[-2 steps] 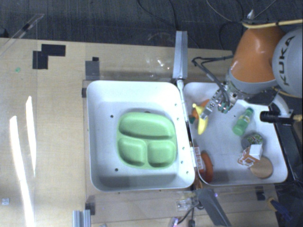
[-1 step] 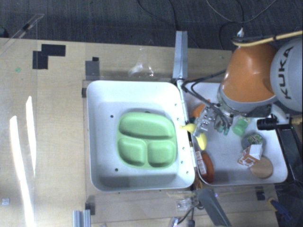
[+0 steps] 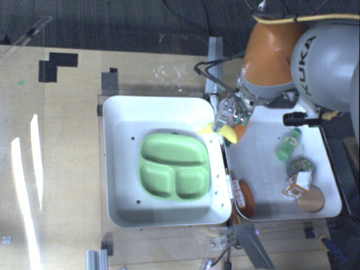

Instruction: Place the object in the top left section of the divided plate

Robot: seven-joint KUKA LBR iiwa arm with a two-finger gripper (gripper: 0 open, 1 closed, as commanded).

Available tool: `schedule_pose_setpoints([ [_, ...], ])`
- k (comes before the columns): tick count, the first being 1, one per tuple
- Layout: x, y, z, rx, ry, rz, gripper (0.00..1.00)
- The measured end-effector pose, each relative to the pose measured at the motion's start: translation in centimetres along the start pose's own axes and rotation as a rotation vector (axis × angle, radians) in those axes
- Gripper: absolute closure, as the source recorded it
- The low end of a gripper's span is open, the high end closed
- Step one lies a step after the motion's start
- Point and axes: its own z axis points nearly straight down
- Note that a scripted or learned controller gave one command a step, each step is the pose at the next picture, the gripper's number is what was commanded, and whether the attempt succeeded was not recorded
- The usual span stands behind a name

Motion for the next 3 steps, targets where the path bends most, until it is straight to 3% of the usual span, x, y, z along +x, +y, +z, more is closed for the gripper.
schedule_pose_setpoints([
  [1, 5.0, -0.9, 0.2, 0.005, 0.006, -0.152, 1.00],
  [2, 9.0, -3.4, -0.2, 0.005, 0.008, -0.620, 1.00],
  [3, 9.0, -3.4, -0.2, 0.005, 0.008, -0.619, 0.00],
])
